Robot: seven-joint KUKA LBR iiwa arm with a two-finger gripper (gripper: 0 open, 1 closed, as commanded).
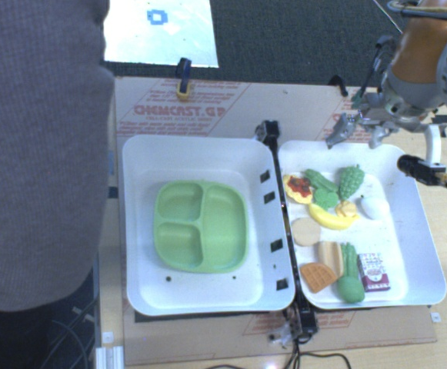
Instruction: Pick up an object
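gripper (pixel 359 131) fingers spread apart, holding nothing, hovering over the right bin's (pixel 415 229) far rim. toy food lies below it: banana (pixel 331 217), green cone (pixel 351 180), pizza slice (pixel 298 188).

A single fixed camera looks down at a slant from above the bench (pixel 208 102), far enough back to take in both white bins (pixel 200 152) side by side, with the arm (pixel 431 44) entering from the right edge.
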